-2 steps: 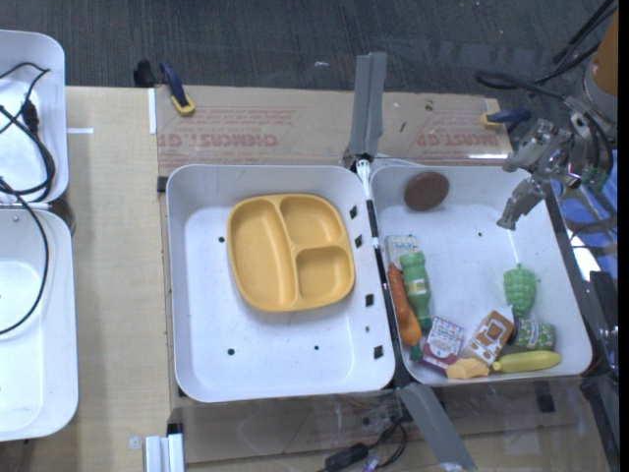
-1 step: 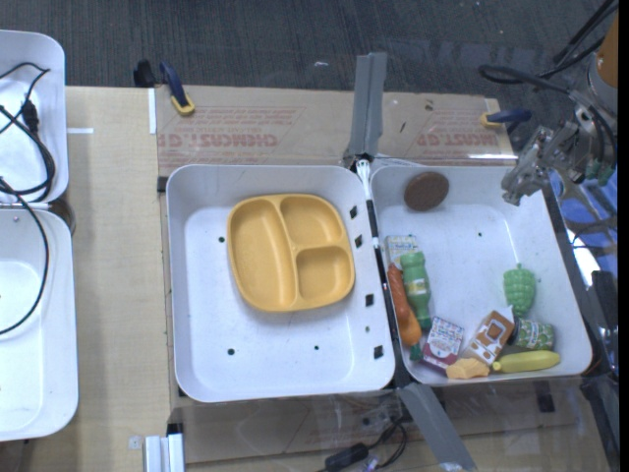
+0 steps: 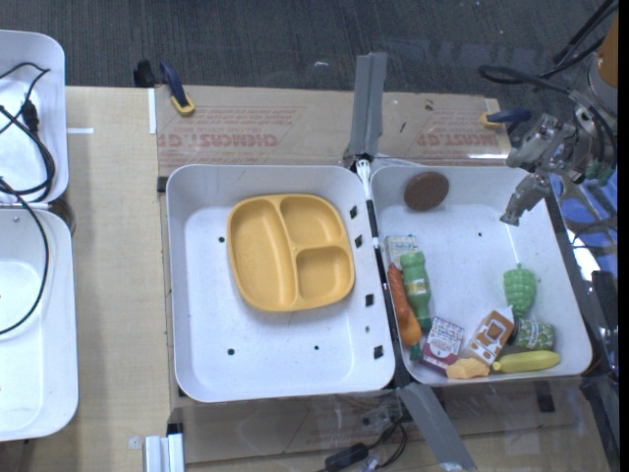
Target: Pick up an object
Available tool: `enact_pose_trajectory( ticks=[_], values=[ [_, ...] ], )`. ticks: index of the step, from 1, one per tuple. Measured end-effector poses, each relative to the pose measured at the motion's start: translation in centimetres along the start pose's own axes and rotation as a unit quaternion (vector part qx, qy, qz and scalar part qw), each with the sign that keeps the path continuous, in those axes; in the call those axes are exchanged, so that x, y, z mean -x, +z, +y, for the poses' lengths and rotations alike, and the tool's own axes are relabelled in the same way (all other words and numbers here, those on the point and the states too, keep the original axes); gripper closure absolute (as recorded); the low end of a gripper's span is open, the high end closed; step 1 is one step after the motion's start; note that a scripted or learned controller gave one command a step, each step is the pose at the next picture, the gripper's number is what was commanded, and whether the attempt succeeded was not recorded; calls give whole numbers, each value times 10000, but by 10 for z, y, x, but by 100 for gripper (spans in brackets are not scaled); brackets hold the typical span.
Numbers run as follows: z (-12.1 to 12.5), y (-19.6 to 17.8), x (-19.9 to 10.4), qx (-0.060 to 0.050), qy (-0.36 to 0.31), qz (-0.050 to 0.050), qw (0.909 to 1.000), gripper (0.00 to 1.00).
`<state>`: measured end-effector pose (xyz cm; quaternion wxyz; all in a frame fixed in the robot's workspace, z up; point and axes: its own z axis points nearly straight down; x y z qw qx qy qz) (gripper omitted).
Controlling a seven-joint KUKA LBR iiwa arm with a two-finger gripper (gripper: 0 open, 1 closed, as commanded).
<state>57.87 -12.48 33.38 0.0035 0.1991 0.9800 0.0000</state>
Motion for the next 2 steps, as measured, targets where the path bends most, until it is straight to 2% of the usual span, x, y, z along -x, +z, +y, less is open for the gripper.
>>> enact_pose_trajectory(
  ticks=[1,2],
  values=[
    [11,-55,-53,-6,287,15,9996,0],
    [37,62,-7,1,-1166,26,9932,0]
  ],
)
